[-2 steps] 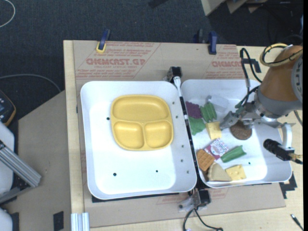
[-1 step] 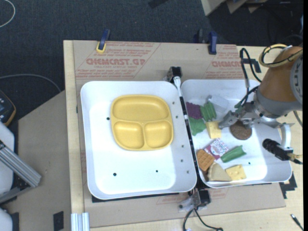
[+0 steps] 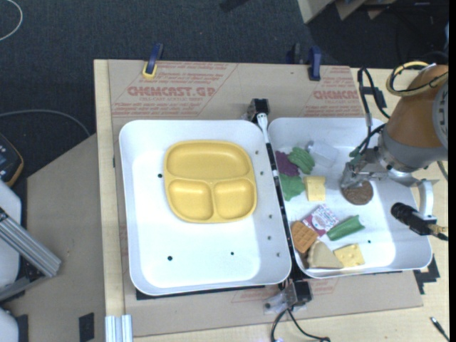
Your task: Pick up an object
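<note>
While reaching from right, gripper (image 3: 356,179) low over brown disc (image 3: 358,193)

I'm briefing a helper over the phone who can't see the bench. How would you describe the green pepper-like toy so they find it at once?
Start at the right bin, the one crowded with toy food. Toward its front sits a waffle-like brown piece, with a pink-and-white packet just behind it. The green pepper lies right of that packet: a long, glossy green piece, slimmer than the leafy greens at the back.
</note>
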`<state>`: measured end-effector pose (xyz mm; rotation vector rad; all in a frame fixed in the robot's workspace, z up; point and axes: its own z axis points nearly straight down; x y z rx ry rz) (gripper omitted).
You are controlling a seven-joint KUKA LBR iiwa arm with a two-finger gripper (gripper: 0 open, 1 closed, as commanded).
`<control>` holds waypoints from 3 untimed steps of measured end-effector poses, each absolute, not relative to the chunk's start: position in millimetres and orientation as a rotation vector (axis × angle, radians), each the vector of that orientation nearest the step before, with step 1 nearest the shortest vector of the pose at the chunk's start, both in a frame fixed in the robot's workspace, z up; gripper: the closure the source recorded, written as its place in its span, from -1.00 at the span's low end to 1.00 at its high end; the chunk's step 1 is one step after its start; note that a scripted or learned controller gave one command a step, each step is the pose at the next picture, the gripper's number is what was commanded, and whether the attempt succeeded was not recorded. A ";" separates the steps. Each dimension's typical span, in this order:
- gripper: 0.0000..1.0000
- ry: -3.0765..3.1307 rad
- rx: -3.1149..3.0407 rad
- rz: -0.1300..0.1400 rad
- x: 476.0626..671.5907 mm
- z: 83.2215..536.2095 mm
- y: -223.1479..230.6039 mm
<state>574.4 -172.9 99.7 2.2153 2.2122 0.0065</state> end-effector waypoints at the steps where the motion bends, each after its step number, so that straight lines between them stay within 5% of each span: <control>1: 1.00 2.215 2.216 0.004 581.5 153.3 -182.9; 3: 1.00 2.218 2.217 0.003 589.7 226.4 -192.8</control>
